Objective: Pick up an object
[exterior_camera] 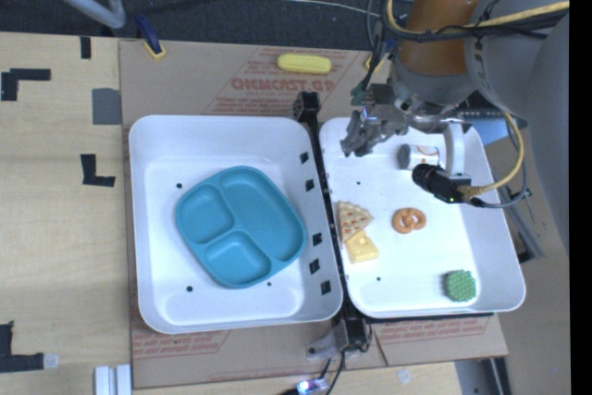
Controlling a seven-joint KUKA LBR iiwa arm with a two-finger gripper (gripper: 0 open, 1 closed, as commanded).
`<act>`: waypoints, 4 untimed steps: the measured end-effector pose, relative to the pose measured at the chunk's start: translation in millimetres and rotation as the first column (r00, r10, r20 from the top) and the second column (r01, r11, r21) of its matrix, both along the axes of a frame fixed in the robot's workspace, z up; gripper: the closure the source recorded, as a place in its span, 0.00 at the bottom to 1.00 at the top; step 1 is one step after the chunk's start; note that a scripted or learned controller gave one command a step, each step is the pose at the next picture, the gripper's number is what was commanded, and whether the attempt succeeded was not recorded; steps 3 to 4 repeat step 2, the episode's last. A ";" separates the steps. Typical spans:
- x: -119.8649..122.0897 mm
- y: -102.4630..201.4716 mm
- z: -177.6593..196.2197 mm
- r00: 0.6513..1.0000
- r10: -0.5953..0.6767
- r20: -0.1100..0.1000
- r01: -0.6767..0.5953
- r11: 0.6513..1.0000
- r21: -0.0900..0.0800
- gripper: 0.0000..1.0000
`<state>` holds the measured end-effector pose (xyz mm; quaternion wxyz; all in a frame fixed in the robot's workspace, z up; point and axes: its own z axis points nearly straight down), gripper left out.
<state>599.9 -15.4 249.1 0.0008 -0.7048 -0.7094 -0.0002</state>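
- White bins are sitting side by side on the table (65,199), and we are counting two: the left bin (148,143) and the right bin (490,264).
- We are seeing one blue tray (240,225) lying flat in the left bin. It has three little rooms.
- We are counting four small things on the right bin's floor: one waffle piece (351,218), one yellow block (362,247) touching it, one pretzel (408,220) and one green ball (459,285) near the bin's front corner.
- One yellow toy (303,63) is lying on the cardboard behind the bins.
- We are seeing the pincer (356,141) hanging low over the back of the right bin, and nothing is sitting between its fingers. We are not able to tell if they are open or closed.
- We are thinking it is hanging there to go down for a food piece, and the waffle piece is lying nearest.
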 end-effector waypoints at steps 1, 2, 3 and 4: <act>6.6 56.8 -15.9 1.000 0.000 -0.002 0.000 1.000 0.000 1.00; 5.2 118.4 -25.8 1.000 0.001 -0.002 -0.001 1.000 0.000 1.00; 5.2 118.4 -25.8 1.000 0.001 -0.002 -0.001 1.000 0.000 1.00; 5.2 118.4 -25.8 1.000 0.001 -0.002 -0.001 1.000 0.000 1.00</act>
